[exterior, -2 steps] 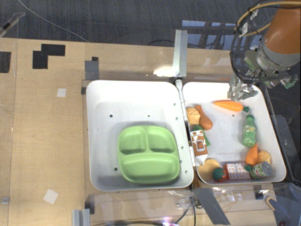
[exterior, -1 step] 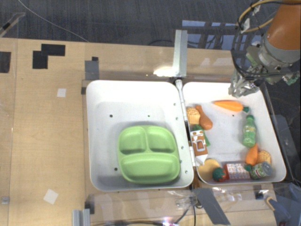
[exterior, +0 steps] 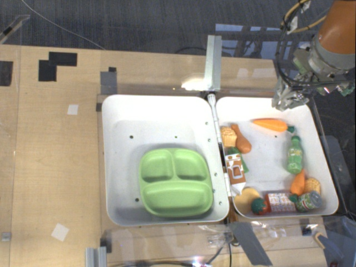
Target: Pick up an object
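While toy foods lie scattered in the right bin (exterior: 267,152), an orange carrot (exterior: 270,125) rests near its far edge, just below the gripper (exterior: 287,100), which hangs above the bin's far right corner, nothing visibly held. A green bottle (exterior: 294,154) lies nearby. The left bin (exterior: 119,121) bears a green divided plate (exterior: 176,182).

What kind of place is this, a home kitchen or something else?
Most likely a robot lab bench, not a kitchen. A robot arm hangs over two white bins; one holds a green divided tray, the other toy food such as a carrot.
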`<state>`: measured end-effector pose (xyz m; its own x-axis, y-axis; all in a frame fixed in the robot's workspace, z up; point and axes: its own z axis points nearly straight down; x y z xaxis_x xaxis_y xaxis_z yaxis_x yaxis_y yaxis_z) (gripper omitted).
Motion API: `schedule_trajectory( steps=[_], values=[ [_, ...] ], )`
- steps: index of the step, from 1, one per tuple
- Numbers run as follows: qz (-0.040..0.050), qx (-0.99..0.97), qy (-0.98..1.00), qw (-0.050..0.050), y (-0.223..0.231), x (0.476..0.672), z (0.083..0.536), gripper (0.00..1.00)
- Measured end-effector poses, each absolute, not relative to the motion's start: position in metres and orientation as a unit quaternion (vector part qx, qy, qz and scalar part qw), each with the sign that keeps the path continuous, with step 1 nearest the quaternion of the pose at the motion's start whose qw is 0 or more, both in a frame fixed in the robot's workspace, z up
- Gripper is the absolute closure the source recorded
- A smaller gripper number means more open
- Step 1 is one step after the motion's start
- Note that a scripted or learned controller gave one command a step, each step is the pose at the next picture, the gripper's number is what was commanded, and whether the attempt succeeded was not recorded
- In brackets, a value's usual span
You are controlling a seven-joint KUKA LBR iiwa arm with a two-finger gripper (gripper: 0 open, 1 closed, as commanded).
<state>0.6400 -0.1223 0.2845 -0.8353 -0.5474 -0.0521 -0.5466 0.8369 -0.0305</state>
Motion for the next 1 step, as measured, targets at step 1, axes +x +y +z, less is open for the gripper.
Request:
schedule_trajectory(
  steps=[1],
  values=[
    [-0.0086,-0.285,0.958,0.035,-0.1215,0.6424,0.2984,1.00]
  ],
)
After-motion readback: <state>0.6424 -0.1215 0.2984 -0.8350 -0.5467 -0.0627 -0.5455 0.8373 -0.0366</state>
